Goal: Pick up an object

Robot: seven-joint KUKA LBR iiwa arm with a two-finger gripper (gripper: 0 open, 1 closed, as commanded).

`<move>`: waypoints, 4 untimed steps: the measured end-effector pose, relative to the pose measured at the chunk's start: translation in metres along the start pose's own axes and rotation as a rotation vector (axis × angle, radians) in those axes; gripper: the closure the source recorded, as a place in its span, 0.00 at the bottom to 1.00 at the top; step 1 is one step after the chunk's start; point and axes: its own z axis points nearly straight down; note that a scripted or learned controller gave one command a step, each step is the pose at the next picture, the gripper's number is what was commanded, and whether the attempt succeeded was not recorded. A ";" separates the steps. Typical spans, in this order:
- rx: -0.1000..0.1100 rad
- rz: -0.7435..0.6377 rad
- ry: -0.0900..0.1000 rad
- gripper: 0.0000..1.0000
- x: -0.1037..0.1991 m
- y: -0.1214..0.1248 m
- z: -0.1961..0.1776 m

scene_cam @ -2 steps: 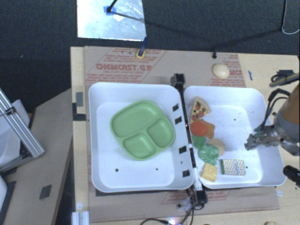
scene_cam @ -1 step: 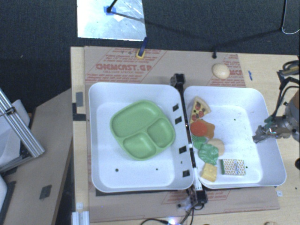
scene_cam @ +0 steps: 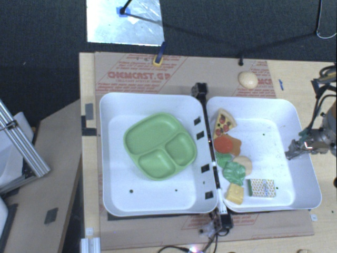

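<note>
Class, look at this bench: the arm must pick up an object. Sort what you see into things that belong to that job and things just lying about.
Belong to the job:
claw
pizza slice
red piece
green leafy piece
yellow block
patterned packet

Lying about:
green divided tray
beige ball
foil sheet

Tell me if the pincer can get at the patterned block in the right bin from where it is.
Probably yes: the pincer sits at the right bin's right rim, and bare floor lies between it and the patterned block.
</note>
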 end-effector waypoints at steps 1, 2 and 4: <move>-0.001 -0.005 0.002 1.00 0.045 0.016 -0.008; 0.000 -0.006 0.002 1.00 0.095 0.037 -0.015; 0.002 -0.002 0.001 1.00 0.169 0.062 0.004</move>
